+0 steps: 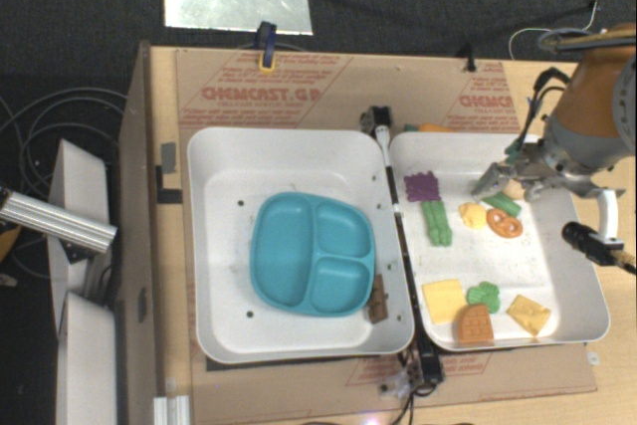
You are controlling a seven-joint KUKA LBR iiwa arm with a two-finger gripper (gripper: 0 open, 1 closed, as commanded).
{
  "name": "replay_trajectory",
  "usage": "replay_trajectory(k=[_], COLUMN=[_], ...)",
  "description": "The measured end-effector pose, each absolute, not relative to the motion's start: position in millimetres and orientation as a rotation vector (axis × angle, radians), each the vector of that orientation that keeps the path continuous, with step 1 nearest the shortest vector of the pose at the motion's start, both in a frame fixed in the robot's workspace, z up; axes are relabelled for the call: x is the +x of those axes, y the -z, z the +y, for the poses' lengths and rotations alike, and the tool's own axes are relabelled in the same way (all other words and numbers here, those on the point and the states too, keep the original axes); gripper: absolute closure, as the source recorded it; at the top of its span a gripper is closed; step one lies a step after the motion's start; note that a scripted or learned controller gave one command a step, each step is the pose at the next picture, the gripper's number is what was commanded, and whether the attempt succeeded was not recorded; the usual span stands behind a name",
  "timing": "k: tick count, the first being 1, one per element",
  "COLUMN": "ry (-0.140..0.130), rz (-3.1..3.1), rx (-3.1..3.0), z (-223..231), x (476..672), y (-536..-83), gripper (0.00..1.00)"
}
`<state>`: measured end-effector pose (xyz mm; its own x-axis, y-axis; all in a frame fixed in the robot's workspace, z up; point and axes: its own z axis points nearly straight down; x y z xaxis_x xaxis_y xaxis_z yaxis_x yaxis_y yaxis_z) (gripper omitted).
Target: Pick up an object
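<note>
While the fingers (513,176) hang spread and empty over the far side of the right bin (587,309), the nearest pick, a small green piece (503,205) touching an orange pretzel-shaped toy (505,225), lies just below them, its long axis slanting from upper left to lower right.
</note>
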<state>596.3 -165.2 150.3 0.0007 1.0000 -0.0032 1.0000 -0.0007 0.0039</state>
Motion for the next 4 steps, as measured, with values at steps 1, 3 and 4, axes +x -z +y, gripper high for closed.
replay_trajectory(k=[1, 3, 4], ry=[0.0, -0.005, -0.013], rz=[2.235, 2.228, 2.231], rx=[2.215, 2.208, 2.207], z=[-90.6, -87.5, -17.8], x=[560.1, 621.1, 578.8], y=[-81.4, -96.0, -189.9], gripper=[0.0, 1.0, 1.0])
